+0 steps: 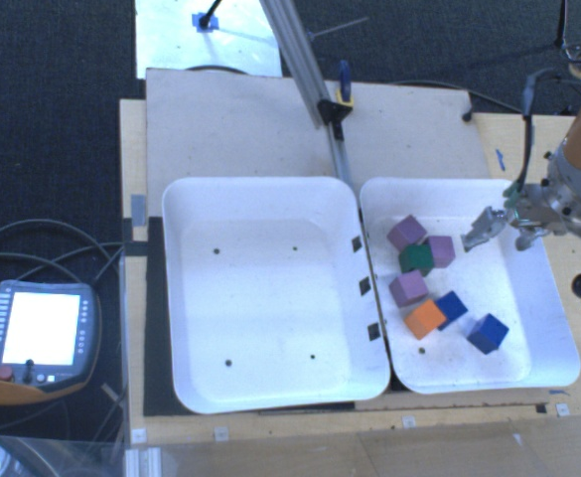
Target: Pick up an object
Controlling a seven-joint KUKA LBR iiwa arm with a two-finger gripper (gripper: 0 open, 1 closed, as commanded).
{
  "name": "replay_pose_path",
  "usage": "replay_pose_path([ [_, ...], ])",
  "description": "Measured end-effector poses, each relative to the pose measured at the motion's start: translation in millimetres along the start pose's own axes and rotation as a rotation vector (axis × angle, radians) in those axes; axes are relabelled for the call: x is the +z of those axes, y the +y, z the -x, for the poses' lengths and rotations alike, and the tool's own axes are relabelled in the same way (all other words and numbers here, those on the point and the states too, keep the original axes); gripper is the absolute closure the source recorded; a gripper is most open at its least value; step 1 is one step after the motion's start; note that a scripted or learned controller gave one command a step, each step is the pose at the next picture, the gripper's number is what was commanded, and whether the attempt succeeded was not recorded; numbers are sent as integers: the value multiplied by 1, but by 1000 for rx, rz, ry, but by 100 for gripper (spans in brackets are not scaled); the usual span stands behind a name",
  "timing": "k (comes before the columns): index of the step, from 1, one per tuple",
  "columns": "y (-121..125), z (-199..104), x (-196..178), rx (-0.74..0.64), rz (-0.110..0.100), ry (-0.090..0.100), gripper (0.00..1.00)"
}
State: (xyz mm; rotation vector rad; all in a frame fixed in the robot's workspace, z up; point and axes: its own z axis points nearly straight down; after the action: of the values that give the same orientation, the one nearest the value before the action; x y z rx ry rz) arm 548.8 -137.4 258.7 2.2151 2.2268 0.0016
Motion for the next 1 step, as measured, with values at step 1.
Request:
replay_pose_path([
  [1,0,0,0,1,1,0,0],
])
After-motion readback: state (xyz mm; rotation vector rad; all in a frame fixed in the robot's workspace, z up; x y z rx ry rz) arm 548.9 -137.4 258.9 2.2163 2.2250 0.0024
